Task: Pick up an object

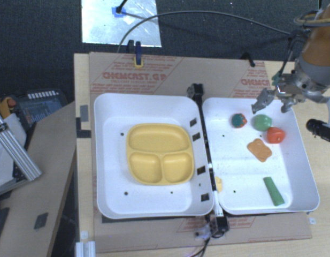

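In the right bin [298, 159] lie several small things: a teal and red ball [239, 120], a green round piece [262, 122], a red-orange piece [275, 136], an orange chunk [259, 149] and a green stick [273, 191]. My gripper [272, 105] hangs above the bin's far edge, just beyond the green round piece. It is open, its two fingers [259, 104] spread apart with nothing between them.
The left bin [108, 143] holds a yellow compartment tray [158, 153]. A black divider with clips [203, 143] runs between the bins. A silver sheet [120, 14] lies on the dark floor behind the bench, and a grey table [31, 175] stands at the left.
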You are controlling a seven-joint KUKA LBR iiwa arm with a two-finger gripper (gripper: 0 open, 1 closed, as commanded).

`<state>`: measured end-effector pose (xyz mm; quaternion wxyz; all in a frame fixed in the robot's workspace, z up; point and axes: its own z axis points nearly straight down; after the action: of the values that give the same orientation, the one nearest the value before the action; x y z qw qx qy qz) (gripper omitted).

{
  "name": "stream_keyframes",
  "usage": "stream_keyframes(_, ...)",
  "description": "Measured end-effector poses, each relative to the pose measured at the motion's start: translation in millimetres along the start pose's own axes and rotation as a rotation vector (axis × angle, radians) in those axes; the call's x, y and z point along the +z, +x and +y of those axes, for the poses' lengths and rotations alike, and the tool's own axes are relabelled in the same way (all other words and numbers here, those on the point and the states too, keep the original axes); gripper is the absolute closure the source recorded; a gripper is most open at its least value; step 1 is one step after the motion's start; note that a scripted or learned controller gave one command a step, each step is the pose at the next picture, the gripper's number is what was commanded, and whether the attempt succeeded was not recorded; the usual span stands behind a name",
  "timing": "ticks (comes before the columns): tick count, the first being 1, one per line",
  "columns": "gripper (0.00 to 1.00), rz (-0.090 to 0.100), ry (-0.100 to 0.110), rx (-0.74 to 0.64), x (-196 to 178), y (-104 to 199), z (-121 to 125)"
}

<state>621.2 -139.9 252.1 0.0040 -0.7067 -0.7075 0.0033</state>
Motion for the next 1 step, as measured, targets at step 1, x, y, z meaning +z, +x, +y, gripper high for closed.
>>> stream_keyframes(1,0.0,-0.002,-0.012,-0.002,-7.3,0.4,2.0)
